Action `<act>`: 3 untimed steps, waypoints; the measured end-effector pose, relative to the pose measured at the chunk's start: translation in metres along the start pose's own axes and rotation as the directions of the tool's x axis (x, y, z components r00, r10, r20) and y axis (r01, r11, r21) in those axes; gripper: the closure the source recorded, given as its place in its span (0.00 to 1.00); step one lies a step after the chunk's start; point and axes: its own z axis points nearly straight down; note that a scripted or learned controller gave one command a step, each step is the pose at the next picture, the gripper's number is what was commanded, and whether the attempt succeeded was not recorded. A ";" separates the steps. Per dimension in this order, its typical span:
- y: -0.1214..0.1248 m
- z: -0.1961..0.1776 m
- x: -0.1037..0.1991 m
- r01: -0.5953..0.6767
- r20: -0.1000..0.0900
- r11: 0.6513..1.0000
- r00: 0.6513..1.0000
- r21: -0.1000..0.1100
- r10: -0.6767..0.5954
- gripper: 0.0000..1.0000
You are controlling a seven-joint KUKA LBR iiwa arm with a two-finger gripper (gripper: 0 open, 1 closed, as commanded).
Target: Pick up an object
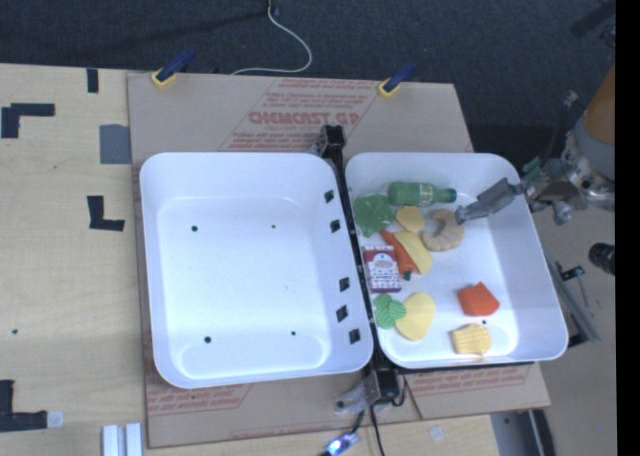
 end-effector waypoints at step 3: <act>0.058 0.161 0.088 -0.005 0.011 1.000 1.000 -0.009 0.005 0.00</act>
